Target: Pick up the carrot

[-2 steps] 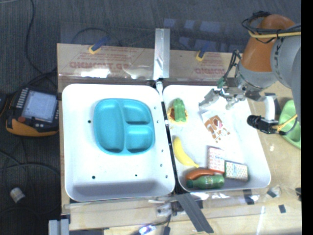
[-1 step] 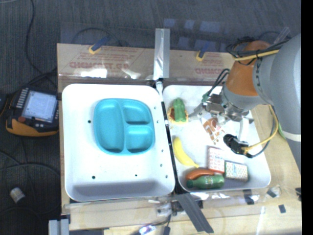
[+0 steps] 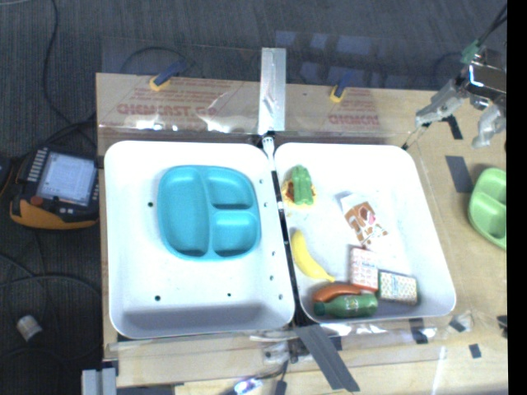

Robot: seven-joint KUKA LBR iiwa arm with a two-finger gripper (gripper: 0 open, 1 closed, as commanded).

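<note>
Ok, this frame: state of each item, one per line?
hand: above the bench past the right bin's far corner, holding nothing.
carrot: lying at the right bin's near wall, against the green vegetable.
banana: lying flat by the divider.
blue tray: upright in the left bin.
small boxes: lying flat, near right corner.

A blue divided plate (image 3: 209,211) lies in the left white bin (image 3: 123,303). The right white bin (image 3: 412,179) holds a banana (image 3: 306,257), a green pickle (image 3: 346,305), a green-and-yellow toy (image 3: 299,185) near its far left corner, and three small printed packets (image 3: 363,223) (image 3: 363,267) (image 3: 397,286). A handheld controller (image 3: 58,188) rests on the floor beside the bench.
</note>
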